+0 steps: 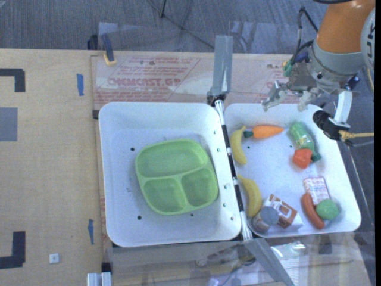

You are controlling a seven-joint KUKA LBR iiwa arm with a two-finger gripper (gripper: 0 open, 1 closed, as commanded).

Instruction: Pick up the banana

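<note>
Two yellow bananas lie along the left wall of the right bin (348,177): one banana (238,146) near the back, and a second banana (251,195) nearer the front. My gripper (289,99) hangs over the back edge of the right bin, above and to the right of the rear banana. Its fingers (272,98) are spread open with nothing between them. An orange carrot (266,131) lies just right of the rear banana, below the gripper.
The right bin also holds a green bottle (302,136), a red-orange piece (302,158), a small packet (316,189), a sausage (311,210), a green ball (327,209) and a small carton (280,213). A green divided plate (176,176) lies in the left bin (119,130).
</note>
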